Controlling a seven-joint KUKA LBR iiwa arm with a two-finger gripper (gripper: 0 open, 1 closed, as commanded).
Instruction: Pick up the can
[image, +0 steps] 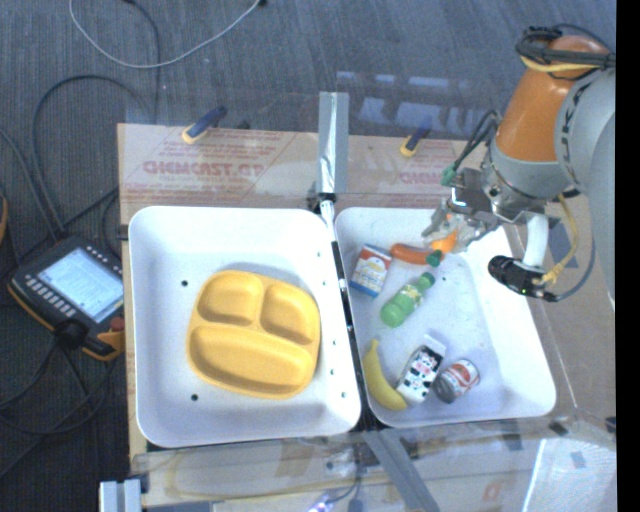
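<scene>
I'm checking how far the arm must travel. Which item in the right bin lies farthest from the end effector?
The can, near the bin's front edge, beside the cow-print carton; the end effector is at the back.

Can (456, 380): small metal can, silver body with a red label, lying on its side. Its round silvery end faces the lower left, toward the viewer. Location: right bin (520, 345), near the front right corner, resting on the bin floor. Neighbours: a black-and-white carton (420, 372) just beside it on its left, touching or nearly so; a banana (381, 377) further left. Free of any grip, nothing on top of it.
</scene>
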